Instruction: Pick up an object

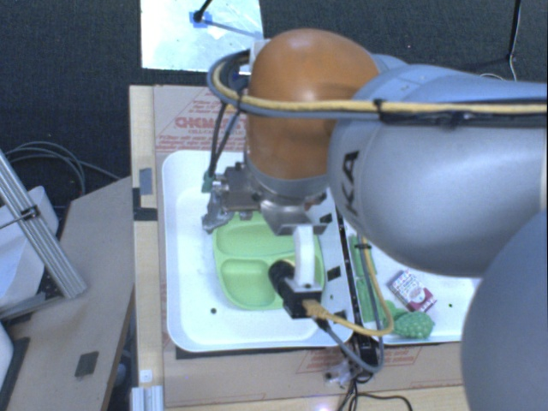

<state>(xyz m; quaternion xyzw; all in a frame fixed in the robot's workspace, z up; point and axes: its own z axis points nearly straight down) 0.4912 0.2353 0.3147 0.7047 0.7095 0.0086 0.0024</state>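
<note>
The grey arm [428, 195] reaches in from three o'clock and covers much of the bench, its orange band [300, 101] bulging near the middle of the view with a yellow cable [385, 105] strung across it. Below the band the wrist drops over the left bin [184, 255], and the gripper [224, 208] sits at the ten o'clock corner of a light green tray [248, 264] — whether it is wide, narrow or holding anything cannot be told, since the wrist hides the working end.

The tray is a pale lime plastic piece with rounded corners and raised dividers that split it into shallow compartments; the compartment at its seven o'clock end is plainly visible, the rest partly covered by the wrist and a white-and-black fitting [300, 272]. It lies flat on the left bin's floor, towards that bin's right side.

In the right bin [445, 311], at about five o'clock in the view, lie a small red-and-white packet [411, 291] and, just below it, a knobbly green object [413, 324] — near each other, well apart from the tray.
</note>
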